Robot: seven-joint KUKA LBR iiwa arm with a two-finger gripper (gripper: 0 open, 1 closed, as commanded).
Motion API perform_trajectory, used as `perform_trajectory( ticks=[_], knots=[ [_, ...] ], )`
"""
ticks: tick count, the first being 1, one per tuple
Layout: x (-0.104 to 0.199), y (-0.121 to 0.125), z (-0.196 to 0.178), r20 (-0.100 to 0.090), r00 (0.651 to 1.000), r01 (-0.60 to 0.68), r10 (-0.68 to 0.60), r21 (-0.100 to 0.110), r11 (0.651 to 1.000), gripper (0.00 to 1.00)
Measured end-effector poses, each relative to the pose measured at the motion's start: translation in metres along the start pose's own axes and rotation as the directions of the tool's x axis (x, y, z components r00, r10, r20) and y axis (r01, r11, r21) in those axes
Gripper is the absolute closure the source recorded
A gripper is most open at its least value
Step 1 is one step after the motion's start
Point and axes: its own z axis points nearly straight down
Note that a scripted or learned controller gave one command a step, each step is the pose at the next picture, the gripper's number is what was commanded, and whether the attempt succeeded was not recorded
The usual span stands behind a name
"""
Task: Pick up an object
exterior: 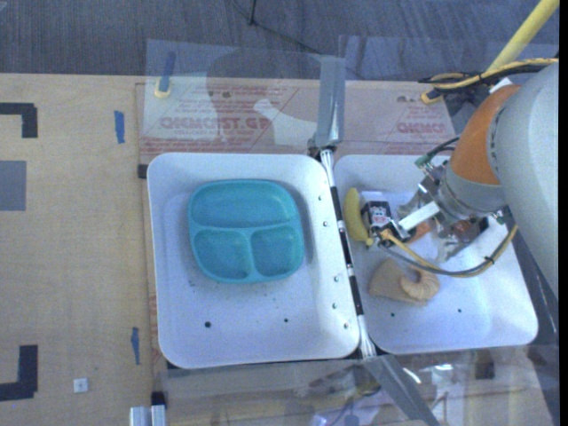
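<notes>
In the right bin (497,327), a yellow banana (355,216) lies along the left wall. A tan, bread-like piece (404,284) rests near the bin's middle. My gripper (446,233) hangs low over the upper middle of this bin, to the right of the banana and just above the tan piece. The grey arm with its orange band (479,136) reaches in from the right and hides the bin floor beneath it. A small brownish patch (426,229) shows by the gripper; what it is cannot be made out.
The left bin (169,309) holds a teal divided plate (247,231) in its upper half. A metal divider strip (342,256) separates the two bins. A yellow cable (528,25) runs off to the upper right.
</notes>
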Motion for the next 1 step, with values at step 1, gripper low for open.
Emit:
perform_trajectory(
  ticks=[1],
  knots=[
    [0.0018, 0.0004, -0.0113, -0.003, 1.000, 0.002, -0.002, 0.000, 1.000, 1.00]
  ],
)
